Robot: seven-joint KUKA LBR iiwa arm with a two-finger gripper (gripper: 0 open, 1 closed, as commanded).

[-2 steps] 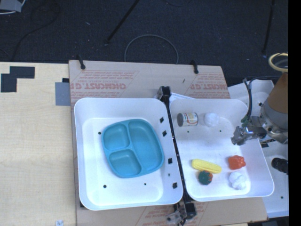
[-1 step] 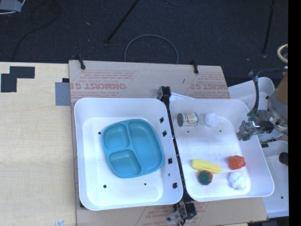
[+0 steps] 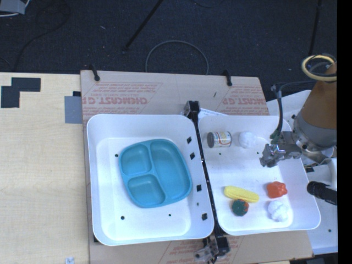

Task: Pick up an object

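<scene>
Right bin (image 3: 308,216): a yellow corn cob (image 3: 241,193) lies near the front, long axis left to right, slightly tilted. Touching its front side is a round green ball (image 3: 239,207). To the right sit an orange lump (image 3: 276,190) and a white crumpled lump (image 3: 279,211). Toward the back, a small can (image 3: 219,139) lies on its side, beside a pale round object (image 3: 247,140). The end effector (image 3: 270,155) hangs over the bin's right part; its opening cannot be told. Left bin (image 3: 104,213): a blue three-compartment plastic tray (image 3: 154,172).
</scene>
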